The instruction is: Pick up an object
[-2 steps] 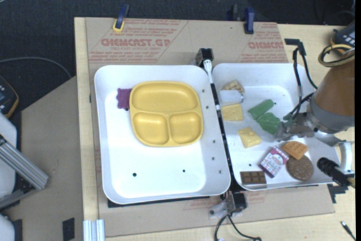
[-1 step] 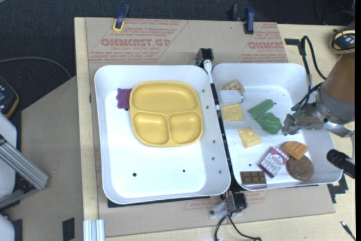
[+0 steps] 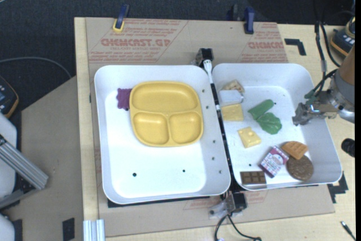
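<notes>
The right bin [image 3: 293, 77] holds several small items: a green leafy piece [image 3: 266, 115], two yellow cheese-like blocks [image 3: 232, 113] [image 3: 249, 136], a grey and tan piece [image 3: 231, 92], a pink packet [image 3: 273, 161], an orange wedge [image 3: 294, 149], a brown round cookie [image 3: 299, 167] and a dark chocolate bar [image 3: 253, 178]. My gripper [image 3: 304, 113] hangs over the right side of this bin, to the right of the green piece and above the orange wedge. Nothing shows between its fingers.
The left bin [image 3: 113, 149] holds a yellow divided plate [image 3: 166, 112] with a purple item [image 3: 123, 98] at its left edge. Both bins sit on a cardboard-covered bench [image 3: 169, 36] with clamps at the back. Cables run along the right side.
</notes>
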Controlling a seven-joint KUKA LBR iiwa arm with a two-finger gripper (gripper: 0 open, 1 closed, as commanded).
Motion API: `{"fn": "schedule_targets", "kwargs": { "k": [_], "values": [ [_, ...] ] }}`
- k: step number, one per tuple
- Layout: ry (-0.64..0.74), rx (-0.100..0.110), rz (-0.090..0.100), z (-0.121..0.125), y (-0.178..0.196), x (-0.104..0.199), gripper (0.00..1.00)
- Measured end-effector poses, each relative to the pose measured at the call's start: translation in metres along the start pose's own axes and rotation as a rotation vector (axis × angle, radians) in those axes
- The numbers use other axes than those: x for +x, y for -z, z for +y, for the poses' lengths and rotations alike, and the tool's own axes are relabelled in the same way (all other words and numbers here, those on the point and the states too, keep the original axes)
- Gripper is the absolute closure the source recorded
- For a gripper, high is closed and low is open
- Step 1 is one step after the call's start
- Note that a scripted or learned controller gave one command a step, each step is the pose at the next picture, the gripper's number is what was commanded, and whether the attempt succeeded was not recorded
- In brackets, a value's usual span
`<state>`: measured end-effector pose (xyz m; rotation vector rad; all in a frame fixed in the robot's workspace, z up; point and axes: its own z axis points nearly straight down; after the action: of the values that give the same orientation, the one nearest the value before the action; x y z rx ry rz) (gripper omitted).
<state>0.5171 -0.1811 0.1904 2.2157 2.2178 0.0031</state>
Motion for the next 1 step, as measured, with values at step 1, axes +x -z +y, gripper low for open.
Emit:
{"fn": "schedule_targets", "kwargs": {
  "k": [1],
  "values": [
    [0.0, 0.0, 0.001, 0.0013, 0.0367, -0.0004, 1.0]
  ]
}}
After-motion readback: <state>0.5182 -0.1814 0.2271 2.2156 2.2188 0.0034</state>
